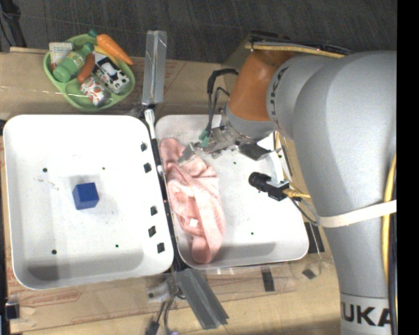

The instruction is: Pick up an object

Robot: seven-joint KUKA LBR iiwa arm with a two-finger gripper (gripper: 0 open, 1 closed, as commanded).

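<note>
— Pink cloth point(194, 204), soft and crumpled, down the left side of the right bin point(255, 250), close against the wall shared with the left bin point(28, 187). Long axis running top to bottom in the camera view.

— And the end effector point(199, 145)?

— Low over the cloth's upper end, at the far part of the right bin, reaching in from the right under the orange band. Tip right at the top folds, possibly touching; hard to say. Fingers too small and dark against the cloth to read: cannot tell whether wide, narrow or closed on fabric.

— So which way from tip to cloth?

— Straight below and trailing toward the near edge. Most of the fabric on the near side of the tip, only the top fold beneath it.

— Anything else worth reaching?

— Blue cube point(86, 195) alone in the left bin, well apart, across the divider. Green bowl point(58, 82) of toy food on the counter point(188, 75) behind, outside both bins. Cloth by far the nearer target, probably a pinch on that upper fold.
</note>
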